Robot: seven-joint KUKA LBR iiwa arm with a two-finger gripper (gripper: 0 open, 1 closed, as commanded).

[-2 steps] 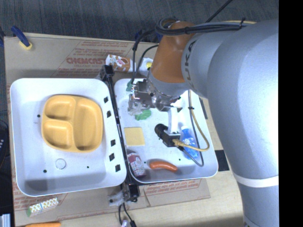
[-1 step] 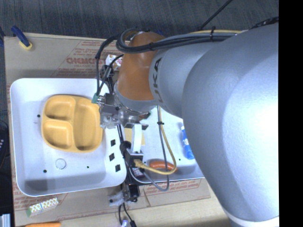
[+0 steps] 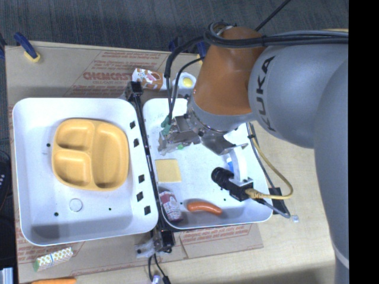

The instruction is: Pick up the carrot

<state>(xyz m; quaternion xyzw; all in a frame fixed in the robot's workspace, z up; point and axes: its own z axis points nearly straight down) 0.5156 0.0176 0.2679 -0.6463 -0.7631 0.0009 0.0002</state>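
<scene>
The carrot (image 3: 204,206) lies at the near edge of the right bin (image 3: 260,215), just beside a small can (image 3: 170,205). The end effector (image 3: 173,134) hangs farther back; its state cannot be determined. Risk: descent may strike the can or bin wall.

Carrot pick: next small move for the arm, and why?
Probably shift the end effector toward the near edge of the right bin. The carrot lies there beside a can, while the end effector sits over the bin's far half, beyond the yellow slice.
</scene>
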